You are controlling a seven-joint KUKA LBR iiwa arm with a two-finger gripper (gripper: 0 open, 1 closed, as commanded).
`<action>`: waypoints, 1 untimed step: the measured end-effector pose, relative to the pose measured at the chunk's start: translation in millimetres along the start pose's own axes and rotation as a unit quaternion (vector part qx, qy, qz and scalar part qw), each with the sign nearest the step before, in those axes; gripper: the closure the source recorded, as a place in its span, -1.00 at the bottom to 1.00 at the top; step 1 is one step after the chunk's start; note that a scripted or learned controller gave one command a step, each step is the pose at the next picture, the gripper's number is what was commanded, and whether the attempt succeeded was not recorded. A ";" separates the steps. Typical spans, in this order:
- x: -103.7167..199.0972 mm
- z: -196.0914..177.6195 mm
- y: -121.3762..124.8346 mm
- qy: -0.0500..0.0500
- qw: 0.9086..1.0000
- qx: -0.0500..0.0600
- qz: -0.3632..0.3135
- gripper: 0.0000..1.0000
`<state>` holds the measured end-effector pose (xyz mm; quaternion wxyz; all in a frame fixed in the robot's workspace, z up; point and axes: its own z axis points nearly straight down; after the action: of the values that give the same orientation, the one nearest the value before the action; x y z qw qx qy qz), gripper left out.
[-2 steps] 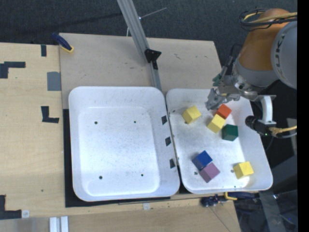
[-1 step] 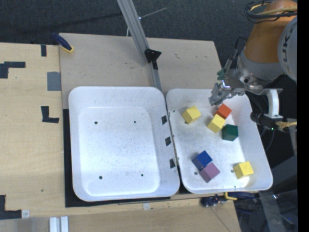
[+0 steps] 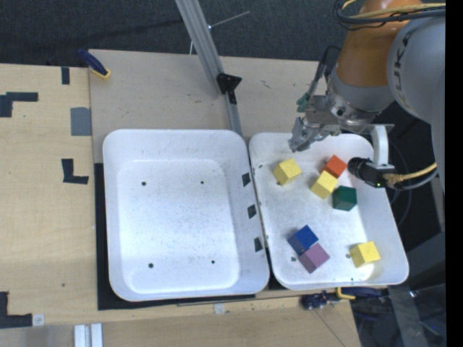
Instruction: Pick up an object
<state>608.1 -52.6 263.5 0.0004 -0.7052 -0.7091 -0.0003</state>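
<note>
Overhead, slanted: claw hangs over the right bin's far left corner; whether it is apart or together, cannot tell, and nothing is seen in it. Right bin contents: yellow cube near the claw; orange cube, second yellow cube and green cube clustered mid-bin; blue cube touching purple cube; third yellow cube near the right corner. Left bin alongside on the counter.

single fixed camera above the bench, looking down at a slant, both white bins in frame, mid-distance
</note>
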 end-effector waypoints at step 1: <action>52.3 15.7 -1.3 0.000 1.000 0.001 0.000 1.00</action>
<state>606.4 -0.3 247.8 0.0013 -0.7049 -0.7093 0.0007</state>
